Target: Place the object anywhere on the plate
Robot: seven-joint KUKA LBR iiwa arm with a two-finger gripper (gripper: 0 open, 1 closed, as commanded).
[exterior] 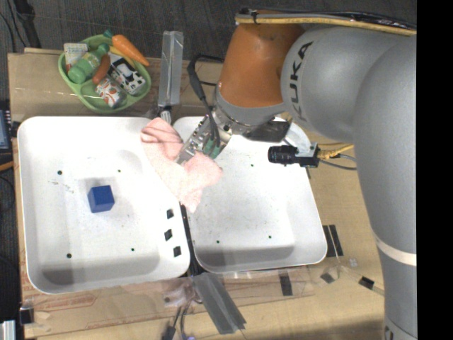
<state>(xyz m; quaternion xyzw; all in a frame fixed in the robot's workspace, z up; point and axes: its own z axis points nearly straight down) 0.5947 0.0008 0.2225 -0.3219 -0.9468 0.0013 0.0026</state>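
The arm comes in from the right and bends down over the seam where the two bins meet, which puts its wrist right above the cloth; the seam is the landmark here. The right bin lies on the arm's side of the seam and the left bin on the far side; both are shallow and white, and nothing I can pick out as a plate sits in either, so where the object should end up is unclear. The pink cloth is draped across the seam, partly in each bin, crumpled as if bunched by a pinch from above; the gripper is down on its upper part, right at the seam, but whether it is apart, together or clamped on the fabric I cannot tell. A green bowl of toy food sits beyond the left bin, well away from the seam; a small blue cube rests in the left bin, well apart from the seam, untouched.
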